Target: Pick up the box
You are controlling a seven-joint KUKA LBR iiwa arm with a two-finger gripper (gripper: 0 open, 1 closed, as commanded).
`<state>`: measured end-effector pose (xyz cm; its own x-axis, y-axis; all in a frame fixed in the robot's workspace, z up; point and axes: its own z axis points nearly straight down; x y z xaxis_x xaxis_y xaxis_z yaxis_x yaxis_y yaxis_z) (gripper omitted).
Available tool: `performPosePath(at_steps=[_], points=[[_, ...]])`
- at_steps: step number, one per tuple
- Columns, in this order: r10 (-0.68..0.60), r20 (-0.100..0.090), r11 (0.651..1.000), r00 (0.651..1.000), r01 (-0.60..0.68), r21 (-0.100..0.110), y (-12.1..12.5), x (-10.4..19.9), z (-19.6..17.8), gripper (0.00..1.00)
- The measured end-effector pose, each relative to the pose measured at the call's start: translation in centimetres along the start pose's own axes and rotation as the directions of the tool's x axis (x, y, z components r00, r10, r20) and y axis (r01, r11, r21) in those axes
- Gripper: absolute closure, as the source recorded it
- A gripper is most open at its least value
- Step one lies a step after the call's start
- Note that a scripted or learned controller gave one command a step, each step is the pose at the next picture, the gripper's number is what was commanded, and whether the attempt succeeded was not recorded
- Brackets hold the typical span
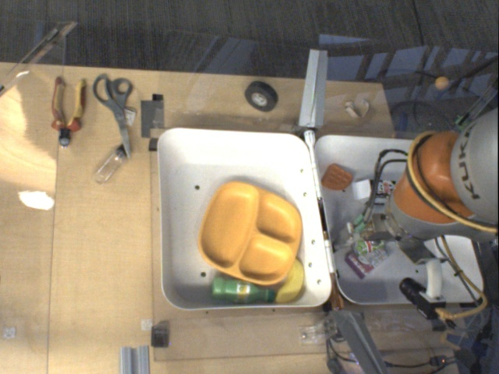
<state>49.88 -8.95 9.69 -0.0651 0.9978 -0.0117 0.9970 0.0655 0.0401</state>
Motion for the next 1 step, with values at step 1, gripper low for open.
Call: performPosePath(at_steps=[1], points=[[-0.004,0.0,1.0,1.0,0.004,-0.006,0.32,0.09,-1.05,1.0]])
